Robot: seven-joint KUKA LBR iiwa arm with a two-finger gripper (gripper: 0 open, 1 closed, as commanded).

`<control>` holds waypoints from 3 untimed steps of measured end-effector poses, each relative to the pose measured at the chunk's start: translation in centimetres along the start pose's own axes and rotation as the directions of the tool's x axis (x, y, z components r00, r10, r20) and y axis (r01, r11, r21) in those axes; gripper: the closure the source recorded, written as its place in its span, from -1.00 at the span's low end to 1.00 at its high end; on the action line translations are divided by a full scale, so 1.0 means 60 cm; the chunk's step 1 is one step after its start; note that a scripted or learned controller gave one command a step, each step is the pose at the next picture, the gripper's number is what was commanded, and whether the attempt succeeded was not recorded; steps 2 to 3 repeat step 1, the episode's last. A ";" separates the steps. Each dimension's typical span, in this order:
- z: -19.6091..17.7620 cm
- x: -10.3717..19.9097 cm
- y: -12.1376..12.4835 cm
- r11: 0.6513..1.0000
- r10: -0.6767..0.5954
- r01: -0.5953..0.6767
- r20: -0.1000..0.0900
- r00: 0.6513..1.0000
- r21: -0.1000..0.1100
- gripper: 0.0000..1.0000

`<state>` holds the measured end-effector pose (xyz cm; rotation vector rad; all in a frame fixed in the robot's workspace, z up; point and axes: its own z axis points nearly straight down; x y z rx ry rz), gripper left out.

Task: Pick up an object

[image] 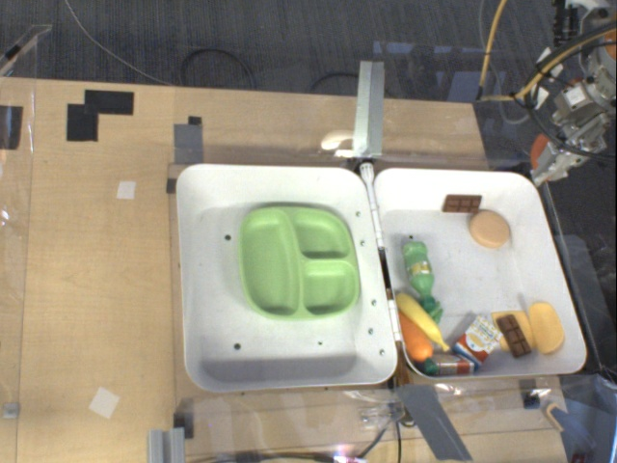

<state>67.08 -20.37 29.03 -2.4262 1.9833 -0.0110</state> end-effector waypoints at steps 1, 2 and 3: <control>0.049 -0.024 0.044 0.903 -0.430 0.430 0.005 0.903 -0.004 1.00; 0.049 -0.024 0.044 0.903 -0.430 0.430 0.005 0.903 -0.004 1.00; 0.049 -0.024 0.044 0.903 -0.430 0.430 0.005 0.903 -0.004 1.00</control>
